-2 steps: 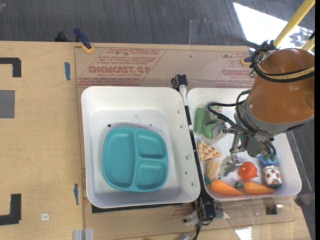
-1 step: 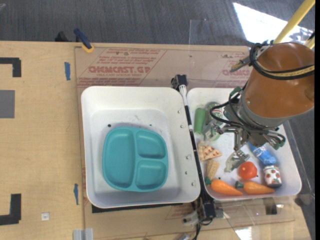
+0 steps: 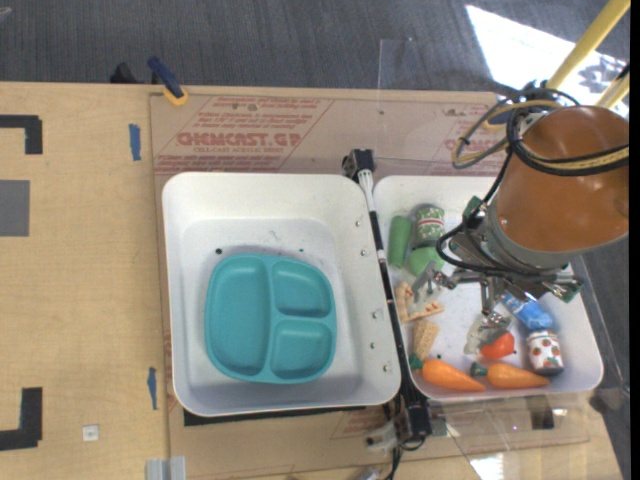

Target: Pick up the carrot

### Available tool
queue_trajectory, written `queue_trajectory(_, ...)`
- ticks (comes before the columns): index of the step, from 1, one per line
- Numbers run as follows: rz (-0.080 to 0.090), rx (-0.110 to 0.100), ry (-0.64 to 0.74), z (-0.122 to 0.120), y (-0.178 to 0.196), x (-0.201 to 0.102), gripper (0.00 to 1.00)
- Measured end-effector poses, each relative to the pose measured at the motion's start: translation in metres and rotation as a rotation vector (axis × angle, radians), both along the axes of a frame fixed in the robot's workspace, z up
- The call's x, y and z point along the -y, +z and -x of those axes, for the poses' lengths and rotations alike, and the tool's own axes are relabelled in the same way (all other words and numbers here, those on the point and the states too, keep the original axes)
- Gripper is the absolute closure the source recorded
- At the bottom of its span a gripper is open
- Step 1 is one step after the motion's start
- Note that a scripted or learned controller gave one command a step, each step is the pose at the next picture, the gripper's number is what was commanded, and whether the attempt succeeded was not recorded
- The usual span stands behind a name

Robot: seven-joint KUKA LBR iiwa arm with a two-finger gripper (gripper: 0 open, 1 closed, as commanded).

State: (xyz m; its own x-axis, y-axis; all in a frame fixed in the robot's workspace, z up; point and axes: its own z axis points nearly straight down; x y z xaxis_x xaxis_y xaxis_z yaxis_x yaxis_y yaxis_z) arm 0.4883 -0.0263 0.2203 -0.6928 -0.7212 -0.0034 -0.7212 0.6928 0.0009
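Hovering over the right bin (image 3: 590,368), gripper (image 3: 492,320) sits just above a red item (image 3: 497,346); can't tell its state. Carrot (image 3: 452,374) lies at bin's front edge w/ a second carrot (image 3: 516,376) beside it.

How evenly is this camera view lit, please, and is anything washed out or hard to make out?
In the camera view, light is soft and even over both bins; a bright patch glares on the floor at top right. The left bin looks near overexposed. The arm looms large, hiding part of the right bin; the gripper reads as clutter.

Orange carrot (image 3: 452,374), teal tray (image 3: 268,317), white bins (image 3: 190,268).
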Motion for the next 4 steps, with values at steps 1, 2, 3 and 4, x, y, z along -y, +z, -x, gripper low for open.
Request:
queue_trajectory(1,-0.001,0.009,0.429,0.001,0.001,-0.024,0.0)
queue_trajectory(2,-0.006,0.019,0.421,-0.001,0.012,-0.026,1.0)
queue_trajectory(3,0.003,0.011,0.846,0.007,0.067,0.007,1.0)
queue_trajectory(4,0.0,0.009,0.846,0.007,0.066,0.006,0.0)
